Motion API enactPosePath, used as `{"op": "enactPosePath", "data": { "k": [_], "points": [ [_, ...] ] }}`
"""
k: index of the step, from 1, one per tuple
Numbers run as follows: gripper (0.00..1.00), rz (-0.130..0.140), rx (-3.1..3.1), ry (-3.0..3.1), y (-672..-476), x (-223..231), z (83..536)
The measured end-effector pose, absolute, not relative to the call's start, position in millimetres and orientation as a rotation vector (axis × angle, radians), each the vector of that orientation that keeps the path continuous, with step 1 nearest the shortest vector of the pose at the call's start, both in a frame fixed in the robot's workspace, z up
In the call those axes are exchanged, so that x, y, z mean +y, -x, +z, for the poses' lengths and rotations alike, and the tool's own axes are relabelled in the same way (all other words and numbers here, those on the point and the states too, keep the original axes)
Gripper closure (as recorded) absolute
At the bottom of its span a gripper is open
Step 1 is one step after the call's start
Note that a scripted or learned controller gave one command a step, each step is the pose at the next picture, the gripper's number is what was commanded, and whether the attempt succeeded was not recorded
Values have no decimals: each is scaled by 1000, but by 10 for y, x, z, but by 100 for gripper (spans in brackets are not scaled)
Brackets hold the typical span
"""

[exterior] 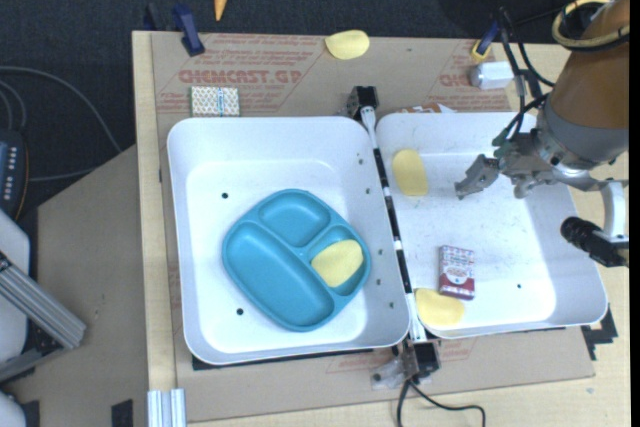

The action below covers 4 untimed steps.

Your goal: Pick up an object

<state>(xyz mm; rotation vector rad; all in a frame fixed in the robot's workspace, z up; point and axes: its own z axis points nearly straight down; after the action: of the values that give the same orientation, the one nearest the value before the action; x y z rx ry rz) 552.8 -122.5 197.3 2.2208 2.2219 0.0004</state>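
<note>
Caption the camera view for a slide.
Arm's pincer hovers in right bin beside yellow piece; blue tray in left bin.

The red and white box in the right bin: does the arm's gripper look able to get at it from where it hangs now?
Probably yes. The red and white box lies flat and apart from the yellow pieces, with bare bin floor between it and the gripper above the same bin.

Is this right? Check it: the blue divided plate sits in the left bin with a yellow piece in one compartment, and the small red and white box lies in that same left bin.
One detail is wrong. The camera view shows the small red and white box lying in the right bin, not the left. The rest holds: the blue divided plate sits in the left bin with a yellow piece in one compartment.
</note>
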Motion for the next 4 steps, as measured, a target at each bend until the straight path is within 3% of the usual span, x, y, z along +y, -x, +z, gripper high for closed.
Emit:
{"op": "enactPosePath", "data": {
  "k": [1,2,3,4],
  "points": [
    [0,-2,2222,-2224,-4795,-1053,1538],
    [0,-2,2223,-2225,-4782,-1007,968],
    [0,-1,2222,-2225,-4785,-976,841],
    [100,-1,2221,-2224,-4786,-976,938]
  ]
}}
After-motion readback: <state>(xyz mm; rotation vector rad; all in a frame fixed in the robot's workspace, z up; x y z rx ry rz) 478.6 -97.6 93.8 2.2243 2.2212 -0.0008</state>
